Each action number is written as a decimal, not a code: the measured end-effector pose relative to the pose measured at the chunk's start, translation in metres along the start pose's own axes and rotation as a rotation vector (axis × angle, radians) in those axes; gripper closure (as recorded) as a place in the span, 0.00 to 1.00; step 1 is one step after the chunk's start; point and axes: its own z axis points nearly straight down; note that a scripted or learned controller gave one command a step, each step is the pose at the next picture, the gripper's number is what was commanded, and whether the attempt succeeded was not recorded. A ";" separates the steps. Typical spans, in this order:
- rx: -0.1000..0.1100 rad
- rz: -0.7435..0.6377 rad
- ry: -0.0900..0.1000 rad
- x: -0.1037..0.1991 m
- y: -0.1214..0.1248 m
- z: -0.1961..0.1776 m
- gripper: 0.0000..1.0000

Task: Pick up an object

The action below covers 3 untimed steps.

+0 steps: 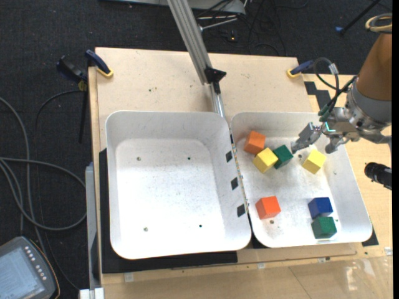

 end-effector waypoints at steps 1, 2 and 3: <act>-0.004 0.002 -0.001 0.000 0.001 -0.002 0.00; 0.003 0.002 0.000 0.002 0.004 0.061 0.00; 0.004 0.003 0.000 0.003 0.002 0.126 0.00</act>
